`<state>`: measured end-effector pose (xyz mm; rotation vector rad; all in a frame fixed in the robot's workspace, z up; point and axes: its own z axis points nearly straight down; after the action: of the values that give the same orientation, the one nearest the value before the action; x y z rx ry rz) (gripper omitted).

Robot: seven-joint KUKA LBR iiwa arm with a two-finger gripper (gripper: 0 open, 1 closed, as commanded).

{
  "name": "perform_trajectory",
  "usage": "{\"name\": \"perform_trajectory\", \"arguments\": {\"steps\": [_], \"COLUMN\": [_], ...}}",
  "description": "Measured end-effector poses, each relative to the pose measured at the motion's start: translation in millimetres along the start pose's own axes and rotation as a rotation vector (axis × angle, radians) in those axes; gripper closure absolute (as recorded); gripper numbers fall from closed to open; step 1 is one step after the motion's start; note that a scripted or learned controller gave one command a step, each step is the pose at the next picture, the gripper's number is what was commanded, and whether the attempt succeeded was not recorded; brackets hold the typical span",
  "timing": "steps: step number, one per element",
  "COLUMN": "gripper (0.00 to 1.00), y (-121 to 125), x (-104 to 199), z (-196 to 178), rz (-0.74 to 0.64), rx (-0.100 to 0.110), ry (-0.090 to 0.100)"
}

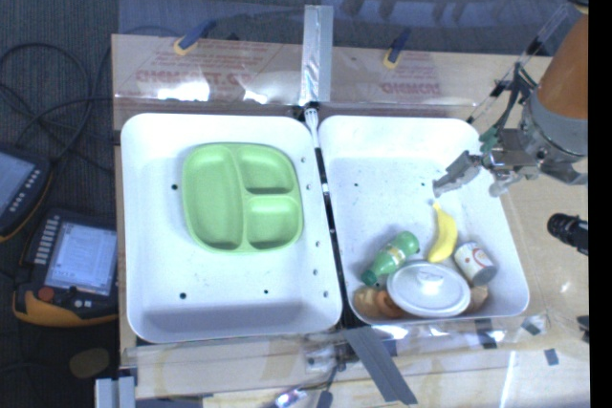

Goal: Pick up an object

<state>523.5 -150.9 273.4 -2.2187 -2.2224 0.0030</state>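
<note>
My gripper point(466, 169): over the right bin point(382, 158), fingers spread, holding nothing. Banana point(443, 237), green bottle point(390, 258), small can point(474, 261), white bowl point(428, 289): right bin, front corner. Green divided plate point(242, 197): left bin point(153, 234).

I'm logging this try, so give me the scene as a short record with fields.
left bin: green tray
right bin: banana, green bottle, white bowl, small can, all at its near right corner
gripper: above right bin, over bare floor beyond the banana
held: nothing seen
</note>
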Motion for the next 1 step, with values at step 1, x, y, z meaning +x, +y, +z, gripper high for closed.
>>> {"name": "perform_trajectory", "arguments": {"steps": [1], "gripper": [0.00], "y": [-3.7], "x": [-21.2], "z": [152.9], "rz": [-0.097], "rx": [-0.023], "ry": [-0.004]}}
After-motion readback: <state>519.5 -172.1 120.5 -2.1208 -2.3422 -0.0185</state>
